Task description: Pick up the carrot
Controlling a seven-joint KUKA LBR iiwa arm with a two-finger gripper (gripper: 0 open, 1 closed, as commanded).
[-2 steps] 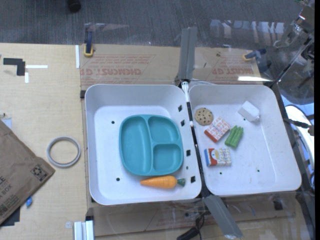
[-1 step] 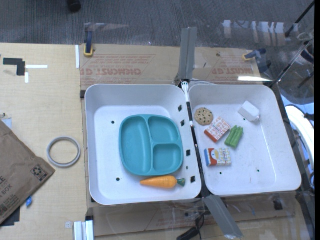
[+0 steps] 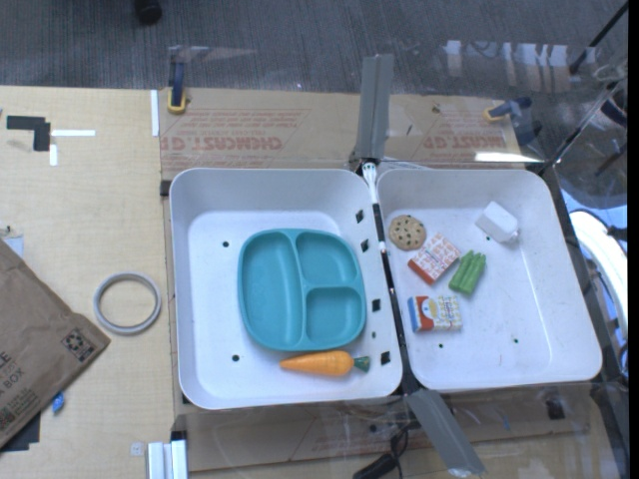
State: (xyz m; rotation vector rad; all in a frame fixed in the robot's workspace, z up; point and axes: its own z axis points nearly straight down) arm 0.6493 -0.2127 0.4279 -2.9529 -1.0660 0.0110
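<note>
**benchrat:** The carrot (image 3: 321, 364) lies on its side in the left bin (image 3: 190, 267), just beside the teal tray's (image 3: 300, 289) near edge. Looks light, stiff, smooth plastic; grabbing mid-body across the width seems safest.

**gearhead:** How far from the gripper? Can't tell, nor how open it is.

The cardboard box (image 3: 40, 352) is cut off by the left edge. Print on the two small packets (image 3: 434, 259) is too small to read.
</note>
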